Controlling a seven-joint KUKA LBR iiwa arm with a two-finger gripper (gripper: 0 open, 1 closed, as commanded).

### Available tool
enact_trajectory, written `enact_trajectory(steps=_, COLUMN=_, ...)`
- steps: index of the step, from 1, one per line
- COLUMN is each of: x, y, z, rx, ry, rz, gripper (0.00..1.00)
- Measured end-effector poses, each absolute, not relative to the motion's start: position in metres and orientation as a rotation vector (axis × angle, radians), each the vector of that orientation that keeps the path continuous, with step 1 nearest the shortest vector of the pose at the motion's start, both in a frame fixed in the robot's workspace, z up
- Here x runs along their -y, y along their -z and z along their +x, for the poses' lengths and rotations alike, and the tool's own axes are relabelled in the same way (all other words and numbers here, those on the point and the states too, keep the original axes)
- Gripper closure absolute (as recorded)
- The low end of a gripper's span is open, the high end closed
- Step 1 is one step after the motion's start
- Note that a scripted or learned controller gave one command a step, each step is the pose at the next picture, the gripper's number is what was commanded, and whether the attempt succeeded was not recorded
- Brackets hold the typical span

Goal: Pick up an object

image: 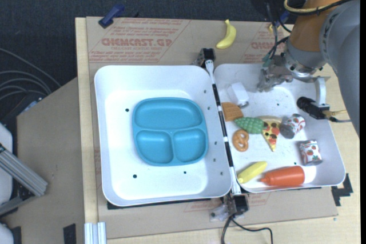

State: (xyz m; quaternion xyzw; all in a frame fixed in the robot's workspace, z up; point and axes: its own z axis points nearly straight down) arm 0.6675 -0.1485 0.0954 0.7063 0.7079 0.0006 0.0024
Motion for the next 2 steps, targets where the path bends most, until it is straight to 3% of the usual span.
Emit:
enact_trajectory(steps=1, x=0.148, y=-0.095, z=0.667, rx=-2.221, ry=-0.001, rz=2.216, gripper=0.0)
enact_trajectory(steps=2, x=0.147, y=-0.085, z=0.666, rx=-2.224, ry=0.002, rz=2.221, gripper=0.0)
